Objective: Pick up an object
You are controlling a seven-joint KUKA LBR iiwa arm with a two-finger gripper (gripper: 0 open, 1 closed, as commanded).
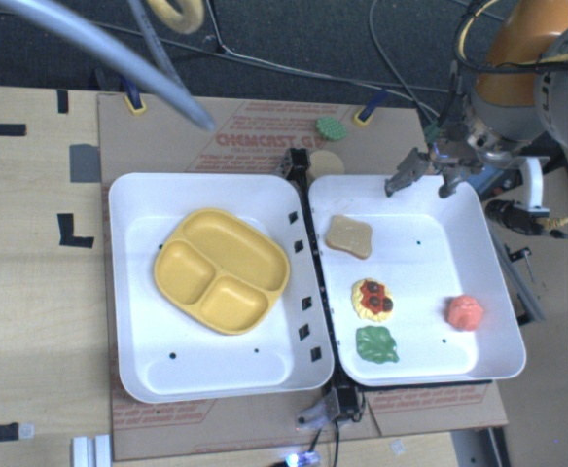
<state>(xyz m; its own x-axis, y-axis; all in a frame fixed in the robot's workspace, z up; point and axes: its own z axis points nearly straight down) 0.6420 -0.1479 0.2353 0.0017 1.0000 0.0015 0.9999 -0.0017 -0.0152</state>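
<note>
From the fixed camera above the bench, two shallow white bins sit side by side on a brown cardboard sheet (265, 139). The left bin (138, 261) holds a yellow divided tray (222, 270), three compartments, lying flat and turned at an angle.

The right bin (479, 261) holds four small items, well apart from one another. Taking that bin's centre as the clock face: a tan bread slice (348, 236) lies toward 10 o'clock, near the inner wall; a round piece with red and yellow topping (372, 301) sits at about 8 o'clock; just below it, at 7 o'clock, is a green leafy piece (376, 344); a pink-red lump (465, 312) rests toward 4 o'clock, near the outer wall.

The arm (527, 47) comes in from 1 o'clock — its orange band is up in the top right corner. The gripper (421, 181) hangs over the far rim of the right bin at roughly 12 o'clock, its two dark fingers spread apart with nothing between them. It is well apart from all four items; the bread slice is the nearest.

Beyond the bins, at 12 o'clock from the seam between them, a small green object (331, 127) lies on the cardboard.
</note>
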